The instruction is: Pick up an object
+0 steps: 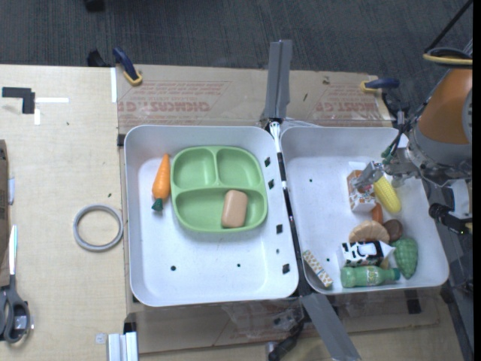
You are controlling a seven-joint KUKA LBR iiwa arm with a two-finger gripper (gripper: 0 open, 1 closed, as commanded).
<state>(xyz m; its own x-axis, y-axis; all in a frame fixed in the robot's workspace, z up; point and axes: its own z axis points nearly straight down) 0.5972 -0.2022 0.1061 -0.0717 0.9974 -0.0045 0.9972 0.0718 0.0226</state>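
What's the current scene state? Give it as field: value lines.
left bin: green divided plate, orange carrot beside the plate's left edge
plate contents: tan bread roll in the large lower compartment
right bin: cluster of toy food at its right side
cluster items: corn cob, small carton, green bottle lying flat, green textured item, black-and-white item
tool: over the right bin, at the carton and corn
bench, outside bins: tape ring, scissors
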